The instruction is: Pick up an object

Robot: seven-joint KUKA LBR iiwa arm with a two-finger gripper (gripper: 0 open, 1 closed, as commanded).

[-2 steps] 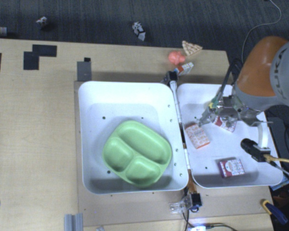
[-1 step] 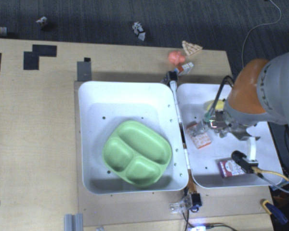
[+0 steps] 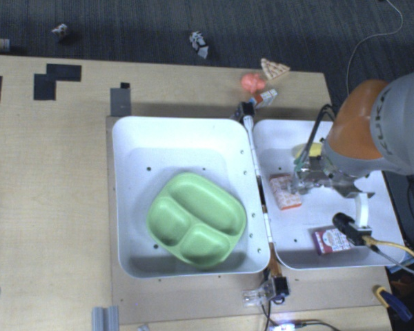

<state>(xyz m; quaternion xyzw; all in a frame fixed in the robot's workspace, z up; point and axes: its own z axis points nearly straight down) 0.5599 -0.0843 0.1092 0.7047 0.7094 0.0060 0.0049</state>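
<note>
Gripper (image 3: 305,183) is hovering over the right bin (image 3: 379,205) — grasp state cannot be told — just at 3 o'clock of a small pinkish packet (image 3: 286,192), which is looking light, flat, crinkly; best pinched across its short edges.

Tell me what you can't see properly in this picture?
- Gripper: the arm's wrist covers its tips in the camera view.
- Pink packet: label too small, one edge under the gripper.
- Red packet: print too small.
- Arm: cut off at the right edge.
</note>
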